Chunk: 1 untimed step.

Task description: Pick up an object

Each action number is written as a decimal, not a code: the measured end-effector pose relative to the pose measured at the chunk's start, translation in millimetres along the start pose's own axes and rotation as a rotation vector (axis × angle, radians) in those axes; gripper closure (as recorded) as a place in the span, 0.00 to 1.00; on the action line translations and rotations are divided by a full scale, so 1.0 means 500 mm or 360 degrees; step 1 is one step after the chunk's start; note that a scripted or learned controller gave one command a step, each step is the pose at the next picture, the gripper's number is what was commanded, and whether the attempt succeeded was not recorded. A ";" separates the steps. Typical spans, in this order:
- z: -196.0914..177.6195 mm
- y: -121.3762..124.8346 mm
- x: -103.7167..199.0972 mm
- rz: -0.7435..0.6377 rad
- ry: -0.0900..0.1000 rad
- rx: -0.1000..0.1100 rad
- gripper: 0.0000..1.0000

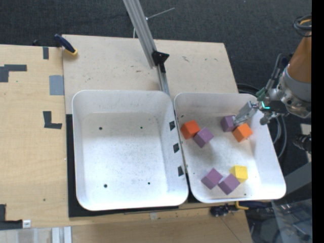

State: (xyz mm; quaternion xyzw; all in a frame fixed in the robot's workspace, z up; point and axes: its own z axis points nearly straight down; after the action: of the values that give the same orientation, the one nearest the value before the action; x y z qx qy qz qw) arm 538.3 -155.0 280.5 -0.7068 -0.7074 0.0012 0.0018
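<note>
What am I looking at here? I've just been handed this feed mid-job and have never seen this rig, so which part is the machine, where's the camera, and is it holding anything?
The one camera is fixed above the bench and looks down at a slant. The grey and orange shape at the right edge is the robot arm; its gripper reaches in over the right bin. Two shallow white bins sit side by side. The left bin shows just a few dark specks. The right bin holds seven small blocks: two orange ones, one yellow, and four purple. The gripper's tip is right beside the purple and orange blocks near the bin's right wall, but I cannot tell whether it grips either one.
</note>
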 end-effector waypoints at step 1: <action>-0.003 0.001 0.000 -0.0002 -0.0001 -0.0005 0.00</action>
State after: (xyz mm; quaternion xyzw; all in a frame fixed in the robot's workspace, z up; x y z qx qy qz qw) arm 538.9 -154.9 282.1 -0.7063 -0.7079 0.0003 0.0005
